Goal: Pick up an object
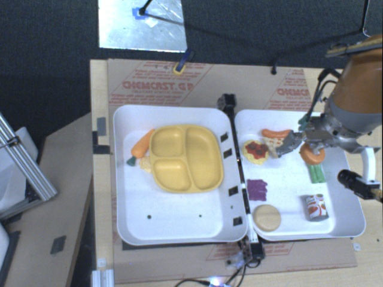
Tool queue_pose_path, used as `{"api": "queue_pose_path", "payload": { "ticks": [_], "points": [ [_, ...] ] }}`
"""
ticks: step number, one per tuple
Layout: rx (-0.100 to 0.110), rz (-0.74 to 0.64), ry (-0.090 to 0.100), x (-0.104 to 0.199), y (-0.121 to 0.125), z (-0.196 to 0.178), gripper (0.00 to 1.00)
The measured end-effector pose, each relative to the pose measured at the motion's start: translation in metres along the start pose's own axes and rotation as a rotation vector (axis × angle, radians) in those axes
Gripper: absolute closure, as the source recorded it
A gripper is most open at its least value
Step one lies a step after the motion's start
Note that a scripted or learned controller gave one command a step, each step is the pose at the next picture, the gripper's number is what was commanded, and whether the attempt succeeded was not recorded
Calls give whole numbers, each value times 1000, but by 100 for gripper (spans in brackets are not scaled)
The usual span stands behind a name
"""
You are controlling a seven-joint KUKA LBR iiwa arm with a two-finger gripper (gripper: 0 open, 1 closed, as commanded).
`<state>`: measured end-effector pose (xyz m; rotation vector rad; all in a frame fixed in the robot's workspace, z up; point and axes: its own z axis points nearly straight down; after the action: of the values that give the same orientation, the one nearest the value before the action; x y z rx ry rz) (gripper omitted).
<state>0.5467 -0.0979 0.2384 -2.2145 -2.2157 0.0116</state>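
The gripper (289, 143) hung low over the right bin (341, 229), in its upper half, at the end of the grey arm that reached in from the right side of the view. Its dark fingers pointed to the left and a little downward. From this slanted view I could not tell if they were apart or together, and nothing was visible between them.

The task names no single object, so I judged by nearness. The closest things were the sausage (276, 133), which lay just above and left of the fingertips, and the pasta plate (256, 152), a small plate with yellow and red food, just to the left of them and slightly lower. The sausage had its long axis almost left to right across the bin, so it ran nearly in line with the direction in which the gripper reached. In my judgement the fingers would need to close across this axis, from the far side and the near side, not along it.

Other things in the same bin were farther: the orange carrot (312, 155) with its green stalk lay under the wrist, the purple piece (257, 188) and the round bun (267, 217) were near the lower left, and the small can (315, 207) was near the lower right.

In the left bin (128, 220), well apart from the gripper, were a yellow divided tray (182, 158) and a second carrot (142, 144) beside it.
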Motion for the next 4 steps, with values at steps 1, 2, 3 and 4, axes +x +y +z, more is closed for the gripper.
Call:
{"api": "queue_pose_path", "payload": {
  "ticks": [1, 2, 3, 4],
  "points": [
    [-13, -2, -1, 0, 2, -7, 0],
    [-11, -1, -1, 3, 9, 36, 0],
    [-11, 0, 0, 12, 8, 90, 0],
    [-9, 0, 0, 13, 5, 132, 0]
  ]
}}
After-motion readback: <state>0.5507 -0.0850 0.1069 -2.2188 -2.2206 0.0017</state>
